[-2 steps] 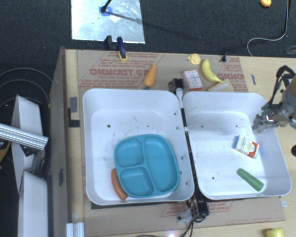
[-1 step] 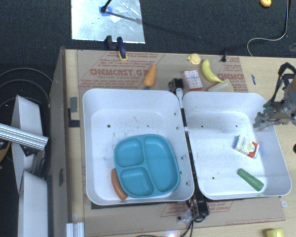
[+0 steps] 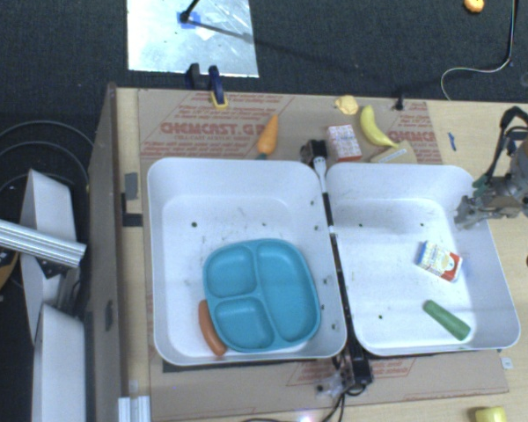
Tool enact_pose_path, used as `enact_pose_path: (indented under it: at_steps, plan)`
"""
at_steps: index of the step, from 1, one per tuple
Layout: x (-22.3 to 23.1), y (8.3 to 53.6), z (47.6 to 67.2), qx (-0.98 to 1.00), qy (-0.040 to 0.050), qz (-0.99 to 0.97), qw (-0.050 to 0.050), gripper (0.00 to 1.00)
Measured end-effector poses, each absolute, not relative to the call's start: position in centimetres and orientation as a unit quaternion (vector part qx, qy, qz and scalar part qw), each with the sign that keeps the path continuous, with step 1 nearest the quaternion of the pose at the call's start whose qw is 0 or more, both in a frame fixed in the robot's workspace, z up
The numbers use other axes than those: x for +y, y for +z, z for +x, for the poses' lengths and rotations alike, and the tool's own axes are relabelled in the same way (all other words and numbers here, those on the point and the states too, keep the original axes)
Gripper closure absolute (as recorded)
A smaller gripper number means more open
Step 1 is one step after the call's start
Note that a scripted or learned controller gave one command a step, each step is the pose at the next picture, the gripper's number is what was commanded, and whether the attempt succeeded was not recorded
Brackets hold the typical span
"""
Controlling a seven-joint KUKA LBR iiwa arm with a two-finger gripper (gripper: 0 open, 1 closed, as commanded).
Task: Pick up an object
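1. The bench [image 3: 62, 236] has a pale top, and a sheet of brown cardboard [image 3: 246, 121] printed with red letters lies across it. Dark carpet [image 3: 53, 42] covers the floor behind, with a shiny square sheet [image 3: 192, 23] lying on it and a small orange ball [image 3: 473, 3] further right.
2. Two shallow white bins sit side by side on the cardboard, touching along a dark seam. Both are smooth plastic with rounded corners and a few dark specks.
3. The left bin [image 3: 185, 192] holds a light blue plate [image 3: 261, 294] split into three sections, with an orange sausage-shaped toy [image 3: 210, 327] just beside its lower left edge.
4. The right bin [image 3: 387, 192] holds a small white carton [image 3: 438, 260] with red and yellow print, near the right wall, and a green cylinder [image 3: 446, 319] lying at a slant below it, apart from the carton.
5. The gripper [image 3: 472, 211] hangs at the right bin's upper right rim, well above the carton and touching neither object. Nothing shows between its fingers; how far they are parted I cannot tell.
6. Behind the bins on the cardboard lie a carrot [image 3: 267, 135], a banana [image 3: 373, 127], a small pink box [image 3: 344, 141] and a blue clamp [image 3: 214, 81].
7. A metal bar [image 3: 33, 241] and cables lie left of the bench.
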State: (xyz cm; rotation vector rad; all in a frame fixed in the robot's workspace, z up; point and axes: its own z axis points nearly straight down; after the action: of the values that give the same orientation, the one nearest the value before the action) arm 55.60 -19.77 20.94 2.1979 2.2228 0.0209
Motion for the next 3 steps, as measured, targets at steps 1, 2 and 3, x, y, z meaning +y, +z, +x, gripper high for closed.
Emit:
enact_pose_path:
  at_steps: [1,2,3]
  plan:
    - [-19.7,22.0,55.7,0.712,0.0079,0.702,0.009,1.00]
    - [-19.7,23.1,55.8,0.714,0.0092,0.700,0.010,1.00]
    - [-19.7,24.2,56.0,0.715,0.0107,0.699,0.011,1.00]
